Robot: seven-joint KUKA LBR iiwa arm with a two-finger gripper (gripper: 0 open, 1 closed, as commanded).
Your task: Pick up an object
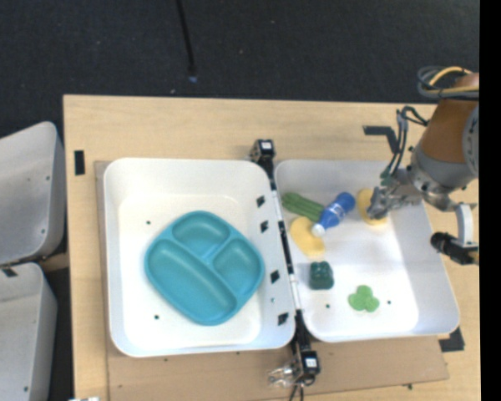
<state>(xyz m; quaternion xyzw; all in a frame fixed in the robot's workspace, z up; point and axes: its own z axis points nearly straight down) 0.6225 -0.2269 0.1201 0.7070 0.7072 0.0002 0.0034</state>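
Observation:
My gripper [385, 200] hangs low in the far right part of the right bin [426, 303], directly against a small yellow object [368, 210] that peeks out on its left side. To the left of it a blue and white bottle [335, 210] lies on its side, its cap resting by a yellow rounded piece [305, 234]. A long green object [301, 203] lies behind the bottle. A dark green block [320, 276] and a light green lumpy piece [364, 299] sit nearer the front of the bin.
The left bin [115, 224] holds a teal divided plate [204, 266]. A black-clipped divider [280, 241] runs between the bins. The arm's grey body with its orange band [442, 136] leans in over the right bin's far right corner.

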